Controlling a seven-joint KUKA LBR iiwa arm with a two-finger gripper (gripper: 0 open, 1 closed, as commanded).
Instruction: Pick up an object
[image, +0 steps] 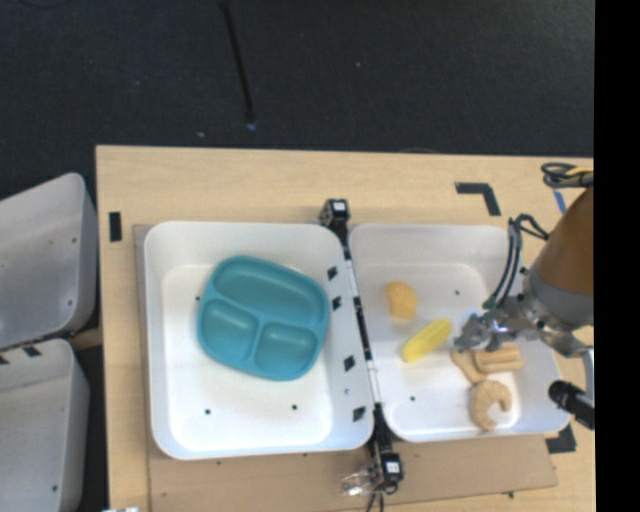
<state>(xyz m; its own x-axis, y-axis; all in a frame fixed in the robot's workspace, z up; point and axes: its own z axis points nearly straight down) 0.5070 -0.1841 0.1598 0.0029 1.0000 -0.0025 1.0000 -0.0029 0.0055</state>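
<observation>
In the right bin (430, 245) lie a small orange-yellow lump (401, 299), a yellow banana-like piece (426, 340), a tan stick-shaped piece (487, 361) and a pale curled piece (491, 402). My gripper (484, 331) comes in from the right, low over the bin's right side. It sits just above the tan stick and right of the yellow piece. Nothing shows clearly between its tips.
The left bin (170, 400) holds a teal divided plate (263, 317). A black-clipped divider (355, 320) runs between the two bins. The arm's orange band (570, 250) hangs over the right bin's right rim. Wooden bench (250, 185) surrounds the bins.
</observation>
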